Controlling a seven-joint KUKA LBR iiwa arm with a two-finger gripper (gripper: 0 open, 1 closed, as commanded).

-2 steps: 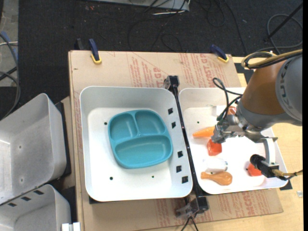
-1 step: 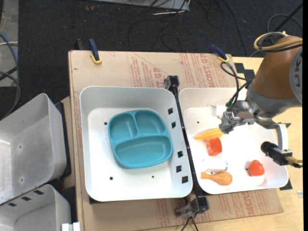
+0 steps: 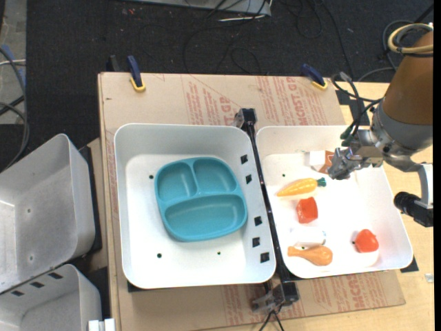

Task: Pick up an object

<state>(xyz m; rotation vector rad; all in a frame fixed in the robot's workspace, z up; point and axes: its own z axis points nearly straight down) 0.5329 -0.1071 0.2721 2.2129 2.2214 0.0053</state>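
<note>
The right bin (image 3: pixel 386 185) holds several toy foods. A yellow-orange carrot (image 3: pixel 300 186) lies at its upper left, with a red pepper piece (image 3: pixel 307 209) just below it. An orange drumstick (image 3: pixel 313 254) and a small white piece (image 3: pixel 308 236) lie near the front wall. A red tomato-like piece (image 3: pixel 366 241) rests at the front right. My gripper (image 3: pixel 340 165) hangs over the bin's back part, right of the carrot's green tip, beside a small white and brown object (image 3: pixel 321 160). Nothing shows between its fingers.
The left bin (image 3: pixel 138 143) bears a teal divided plate (image 3: pixel 200 198). A black divider with clips runs between the bins (image 3: pixel 258 192). Grey tubs (image 3: pixel 41 205) stand off the bench to the left. Clamps (image 3: pixel 136 74) hold the cardboard at the back edge.
</note>
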